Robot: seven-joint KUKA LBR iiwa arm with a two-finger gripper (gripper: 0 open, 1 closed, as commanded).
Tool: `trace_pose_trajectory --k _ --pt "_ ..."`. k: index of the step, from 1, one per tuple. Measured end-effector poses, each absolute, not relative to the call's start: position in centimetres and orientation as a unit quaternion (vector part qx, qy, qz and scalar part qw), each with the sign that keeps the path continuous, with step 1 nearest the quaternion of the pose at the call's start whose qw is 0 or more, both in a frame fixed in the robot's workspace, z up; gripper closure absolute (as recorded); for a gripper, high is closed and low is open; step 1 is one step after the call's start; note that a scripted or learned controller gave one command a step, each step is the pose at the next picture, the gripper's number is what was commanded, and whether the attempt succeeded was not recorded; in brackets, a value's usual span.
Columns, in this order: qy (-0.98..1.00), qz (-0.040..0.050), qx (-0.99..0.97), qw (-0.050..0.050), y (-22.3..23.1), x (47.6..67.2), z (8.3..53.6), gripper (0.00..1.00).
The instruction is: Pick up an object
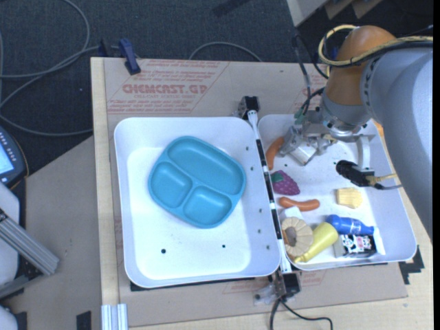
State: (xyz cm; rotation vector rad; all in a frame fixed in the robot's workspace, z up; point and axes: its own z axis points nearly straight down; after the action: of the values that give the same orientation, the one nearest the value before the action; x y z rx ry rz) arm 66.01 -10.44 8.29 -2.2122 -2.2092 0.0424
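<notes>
My gripper (301, 147) hangs low over the far left part of the right bin (395, 220). Just left of it an orange carrot-like piece (273, 151) lies against the bin's wall. A purple bunch of grapes (284, 182) and an orange sausage (299, 203) lie nearer the front from there. A yellow cheese wedge (349, 197) sits to the right. Along the front are a blue bottle (349, 224), a yellow squash-shaped toy (317, 241), a tan round piece (297, 233) and a black-and-white item (357, 245). Nothing shows held in the gripper.
The left bin (137, 246) holds a blue divided plate (197, 181). A ridge with clips (265, 184) separates the two bins. The grey arm (405, 95) covers the right bin's far right corner. A blue clamp (128, 55) sits at the bench's back left.
</notes>
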Motion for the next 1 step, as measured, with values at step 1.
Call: trace_pose_trajectory --k 1 --pt "-0.707 0.0003 -0.707 0.000 -9.68 66.68 9.54 1.00"
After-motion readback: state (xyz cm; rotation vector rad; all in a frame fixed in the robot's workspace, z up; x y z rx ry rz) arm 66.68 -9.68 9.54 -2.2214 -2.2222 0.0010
